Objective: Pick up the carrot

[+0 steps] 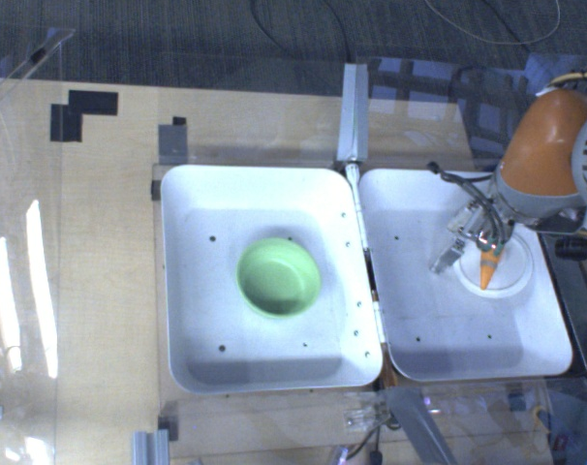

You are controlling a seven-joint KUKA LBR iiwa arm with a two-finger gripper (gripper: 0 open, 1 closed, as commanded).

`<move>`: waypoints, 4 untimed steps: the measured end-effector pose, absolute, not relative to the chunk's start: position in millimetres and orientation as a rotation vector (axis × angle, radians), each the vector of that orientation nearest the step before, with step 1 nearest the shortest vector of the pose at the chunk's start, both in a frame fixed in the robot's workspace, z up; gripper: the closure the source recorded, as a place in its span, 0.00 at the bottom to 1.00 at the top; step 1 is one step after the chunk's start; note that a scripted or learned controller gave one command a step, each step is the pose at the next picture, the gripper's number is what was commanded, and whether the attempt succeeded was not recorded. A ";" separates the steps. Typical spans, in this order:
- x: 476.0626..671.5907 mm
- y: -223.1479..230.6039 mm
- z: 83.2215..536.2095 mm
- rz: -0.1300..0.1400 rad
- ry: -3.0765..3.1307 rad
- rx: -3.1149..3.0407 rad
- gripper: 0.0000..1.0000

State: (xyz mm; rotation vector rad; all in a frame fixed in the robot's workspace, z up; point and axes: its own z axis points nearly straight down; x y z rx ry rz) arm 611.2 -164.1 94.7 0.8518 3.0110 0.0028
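The carrot [487, 270] is small and orange with a green top. It rests on a white round plate [511, 281] in the right bin [439, 337], towards its right side. My gripper [468, 248] hangs just up-left of the carrot, under the orange band of the arm [545, 148]. Its fingers are spread open: one finger [447, 257] points down-left over the bin floor, the other sits right at the carrot's green end. The carrot lies beside that finger, not between the two.
A green bowl [279, 276] sits in the middle of the left bin [197, 221]. A metal divider [363, 260] separates the two bins. Cables run from the wrist across the right bin's upper right corner.
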 end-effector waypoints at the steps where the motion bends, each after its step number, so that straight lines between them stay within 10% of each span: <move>1: 574.4 -203.5 113.8 0.004 2.924 1.116 0.00; 3: 640.6 -156.1 91.0 0.004 2.977 0.953 0.00; 4: 641.5 -197.0 99.1 0.010 2.853 1.275 0.00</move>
